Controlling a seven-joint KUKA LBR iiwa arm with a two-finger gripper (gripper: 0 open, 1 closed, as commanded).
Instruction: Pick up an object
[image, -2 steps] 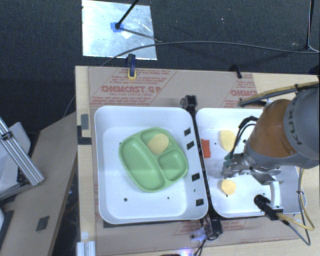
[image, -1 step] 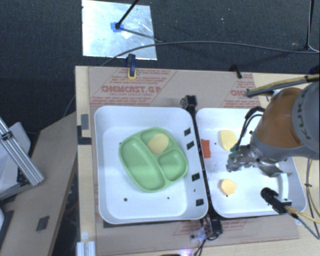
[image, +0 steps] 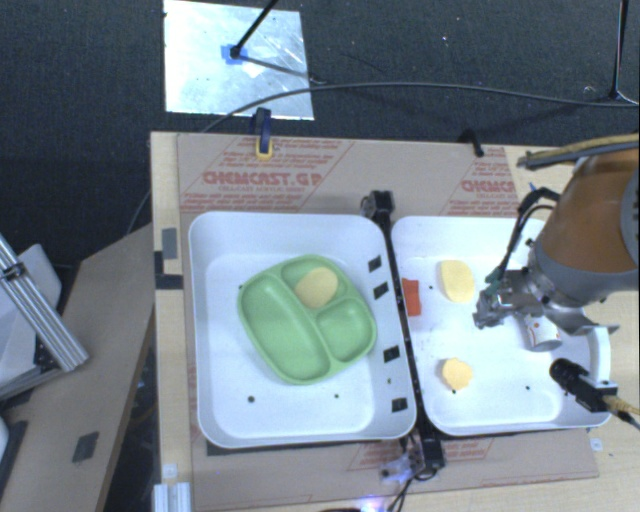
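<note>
Yellow piece (image: 457, 280), pale and rounded, lies in the right bin (image: 500, 235) at about 12 o'clock of that bin's floor, just at 9 o'clock of the gripper (image: 492, 308). We judge it the likeliest target, being nearest. A second yellow piece (image: 457, 374) sits at 6 o'clock of the first, well apart from it. A third yellow piece (image: 317, 287) rests in the top compartment of the green divided plate (image: 300, 345) in the left bin (image: 225, 300), probably out of play. An orange tag (image: 410, 297) lies on the divider between the bins. The arm (image: 590, 235) leans in from 3 o'clock, wrist low over the right bin. We cannot tell how the grasping part stands; nothing shows clearly in it.
</note>
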